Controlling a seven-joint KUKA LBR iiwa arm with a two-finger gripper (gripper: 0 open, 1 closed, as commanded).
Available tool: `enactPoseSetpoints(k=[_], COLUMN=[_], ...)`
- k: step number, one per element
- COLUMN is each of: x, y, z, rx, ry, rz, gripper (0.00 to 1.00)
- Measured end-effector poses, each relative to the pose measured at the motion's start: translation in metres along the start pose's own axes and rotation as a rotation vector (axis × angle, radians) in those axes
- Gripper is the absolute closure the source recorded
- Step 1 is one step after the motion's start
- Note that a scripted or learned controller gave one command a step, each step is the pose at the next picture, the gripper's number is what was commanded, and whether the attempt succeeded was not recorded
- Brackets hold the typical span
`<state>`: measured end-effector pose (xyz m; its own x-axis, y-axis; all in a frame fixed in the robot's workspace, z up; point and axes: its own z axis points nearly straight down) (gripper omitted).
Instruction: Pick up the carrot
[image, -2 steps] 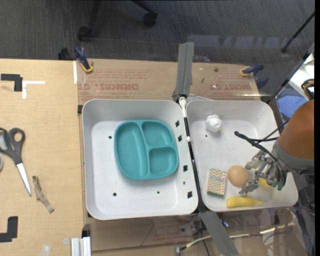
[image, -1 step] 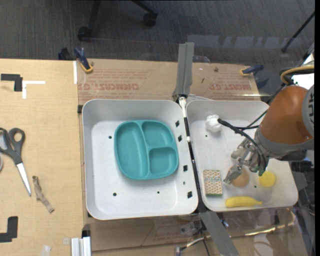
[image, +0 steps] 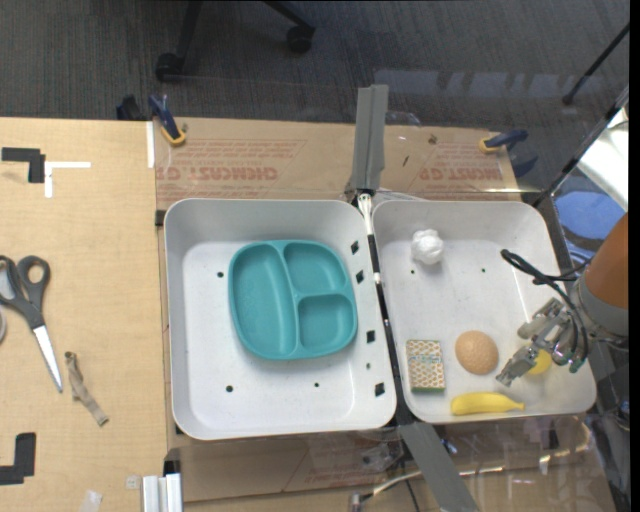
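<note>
The likeliest carrot (image: 485, 404) is the long yellow piece lying flat near the front wall of the right bin (image: 470, 215), its thin end pointing right. Its colour is pale for a carrot, so that reading is a guess. It lies just in front of a brown ball (image: 477, 352) and a patterned block (image: 426, 364), apart from both.

It looks like a light, smooth toy, probably stiff plastic or firm foam, and not fragile. The rounded skin may slip or roll under a pinch. The best hold is probably across the thick middle, with the jaws closing front to back. The nearby wall leaves little room on that side.

The gripper (image: 525, 355) hangs low over the right end of the same bin, just up and right of the carrot's tip and near the ball. Whether it is spread or closed cannot be told. A yellow patch shows at it, which could be its own part or some small thing. It is not on the carrot.
</note>
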<state>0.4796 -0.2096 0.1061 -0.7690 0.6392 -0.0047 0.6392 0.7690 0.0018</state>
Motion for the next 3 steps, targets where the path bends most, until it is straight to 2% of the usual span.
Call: enactPoseSetpoints(k=[1, 2, 3], x=[0.04, 0.036, 0.036], y=[0.051, 0.053, 0.052], z=[0.013, -0.001, -0.001], rx=[-0.001, -0.007, -0.006], ry=[0.001, -0.012, -0.011], rz=[0.189, 0.187, 0.187], gripper=[0.0, 1.0, 0.0])
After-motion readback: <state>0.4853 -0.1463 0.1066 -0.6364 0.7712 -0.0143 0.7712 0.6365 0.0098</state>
